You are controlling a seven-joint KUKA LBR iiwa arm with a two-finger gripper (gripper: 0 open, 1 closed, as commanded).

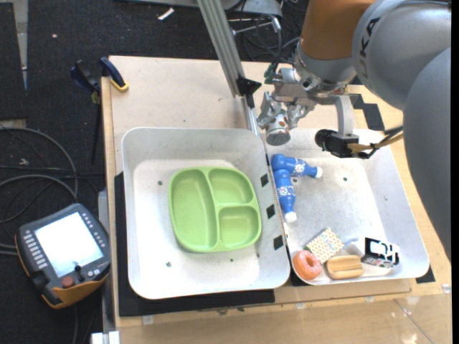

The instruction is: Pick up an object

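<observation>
**A:** Where is the gripper sitting?

**B:** I'm seeing the gripper (pixel 276 125) hanging over the far left corner of the right bin (pixel 358 206), just above the blue and white bottle (pixel 287 181). I can't tell whether its fingers are apart or together.

**A:** And the objects?

**B:** The bottle is lying against the right bin's left wall. A donut (pixel 308 264), a checkered block (pixel 325 244), a bread roll (pixel 344 266) and a black and white item (pixel 380 251) are crowding the near edge. A green divided tray (pixel 214 208) is lying in the left bin (pixel 143 192)
</observation>
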